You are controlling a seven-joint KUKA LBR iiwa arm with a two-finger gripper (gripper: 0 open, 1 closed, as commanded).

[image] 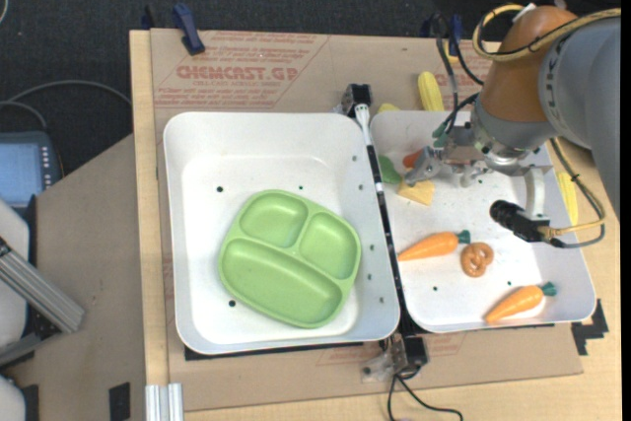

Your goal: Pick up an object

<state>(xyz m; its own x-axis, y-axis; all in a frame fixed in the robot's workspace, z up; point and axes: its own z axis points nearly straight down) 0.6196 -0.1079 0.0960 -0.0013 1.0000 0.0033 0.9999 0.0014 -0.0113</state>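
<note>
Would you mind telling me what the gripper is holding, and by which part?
It cannot be told: the gripper sits low over the right bin, near a yellow wedge.

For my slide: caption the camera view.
Arm's hand low in the right bin near cheese wedge; green divided plate in left bin.

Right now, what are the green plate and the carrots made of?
The green plate looks like smooth matte plastic: one even colour, rounded moulded compartments. The two carrots seem plastic toys, evenly orange and slightly shiny, though rubber is possible.

R bin (582, 296): open floor btwn two carrots (431, 246) (515, 304); pretzel (476, 259), cheese wedge (415, 193) crowd the middle.
</note>
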